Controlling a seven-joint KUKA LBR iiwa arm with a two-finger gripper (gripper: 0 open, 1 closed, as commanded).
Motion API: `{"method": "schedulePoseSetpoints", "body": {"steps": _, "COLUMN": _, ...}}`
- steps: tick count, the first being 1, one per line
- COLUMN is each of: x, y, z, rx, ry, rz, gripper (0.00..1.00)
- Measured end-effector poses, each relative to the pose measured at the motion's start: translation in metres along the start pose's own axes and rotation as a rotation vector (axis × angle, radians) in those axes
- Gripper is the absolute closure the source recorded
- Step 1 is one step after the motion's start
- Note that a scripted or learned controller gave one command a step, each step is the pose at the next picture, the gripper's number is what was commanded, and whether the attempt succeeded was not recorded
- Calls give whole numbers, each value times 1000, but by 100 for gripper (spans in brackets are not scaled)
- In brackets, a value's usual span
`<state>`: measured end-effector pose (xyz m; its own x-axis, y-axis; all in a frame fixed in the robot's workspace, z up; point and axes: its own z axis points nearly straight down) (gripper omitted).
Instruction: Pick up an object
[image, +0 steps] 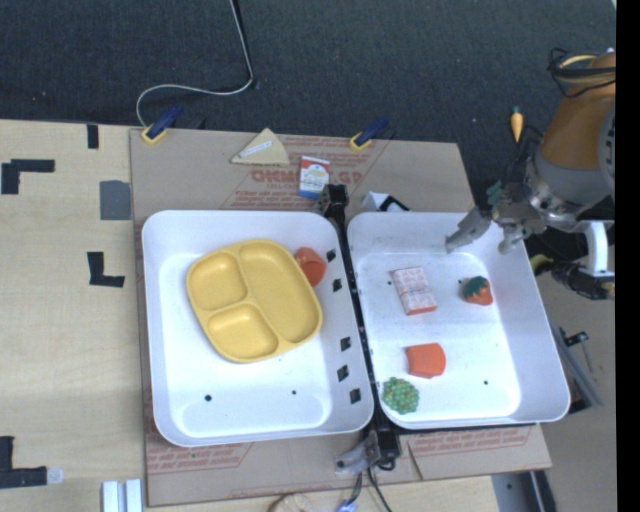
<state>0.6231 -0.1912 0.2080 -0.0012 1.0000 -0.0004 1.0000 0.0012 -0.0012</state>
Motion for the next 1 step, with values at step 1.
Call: {"method": "schedulePoseSetpoints", "body": {"steps": 1, "x": 50, "y": -28, "z": 121, "rx": -2, "ry": 1, "rz": -1, "gripper": 0}}
